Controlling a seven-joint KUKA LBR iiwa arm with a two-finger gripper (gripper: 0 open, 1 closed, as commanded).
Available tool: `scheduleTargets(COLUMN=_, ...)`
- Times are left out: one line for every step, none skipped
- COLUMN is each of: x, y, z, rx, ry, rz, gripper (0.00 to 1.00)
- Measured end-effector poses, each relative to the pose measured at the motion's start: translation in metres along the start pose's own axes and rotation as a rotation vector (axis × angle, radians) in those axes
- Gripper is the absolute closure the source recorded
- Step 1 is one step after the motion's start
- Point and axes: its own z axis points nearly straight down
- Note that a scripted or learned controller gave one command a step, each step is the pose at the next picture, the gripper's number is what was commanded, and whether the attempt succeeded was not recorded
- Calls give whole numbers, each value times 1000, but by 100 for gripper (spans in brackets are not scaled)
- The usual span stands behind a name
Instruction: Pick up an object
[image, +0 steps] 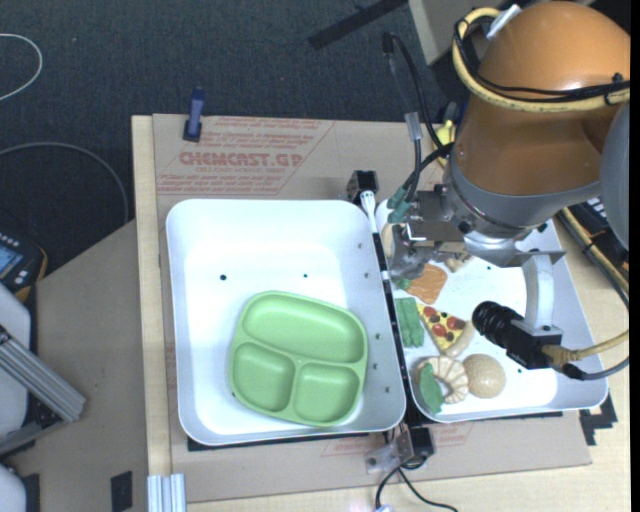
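Orange-banded arm is hanging over the right bin (570, 395), gripper (412, 258) hovering by the orange toy (430, 283), so nothing's getting lifted yet; the grab's still to do.

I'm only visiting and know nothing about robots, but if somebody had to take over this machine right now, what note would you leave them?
Gripper: low over the near-left corner of the right bin; whether it is open or shut can't be seen.
Things: toy foods crowd the right bin's left side, among them an orange piece, a pizza slice, a green strip and a beige ball. A green divided tray lies in the left bin.
Done: no pick visible.
Left: grasp one item and lift it.
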Motion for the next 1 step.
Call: scheduleTargets(x=37, y=0, z=-36, rx=-2, ry=1, rz=-2, gripper=100)
